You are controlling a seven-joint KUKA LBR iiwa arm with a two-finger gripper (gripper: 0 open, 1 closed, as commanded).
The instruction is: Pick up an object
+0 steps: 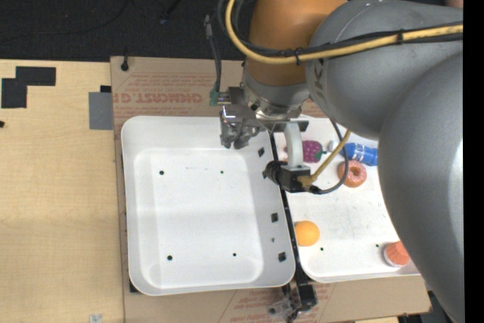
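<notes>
Over the back of the left bin (195,227), hung with a gripper (237,134) too hidden to tell open from shut or holding anything, well apart from the orange ball (306,233) in the right bin (349,227), so might have grabbed only air.

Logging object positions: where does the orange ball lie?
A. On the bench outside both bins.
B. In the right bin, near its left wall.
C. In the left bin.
B: the orange ball sits in the right bin, close to its wall beside the left bin.
</notes>
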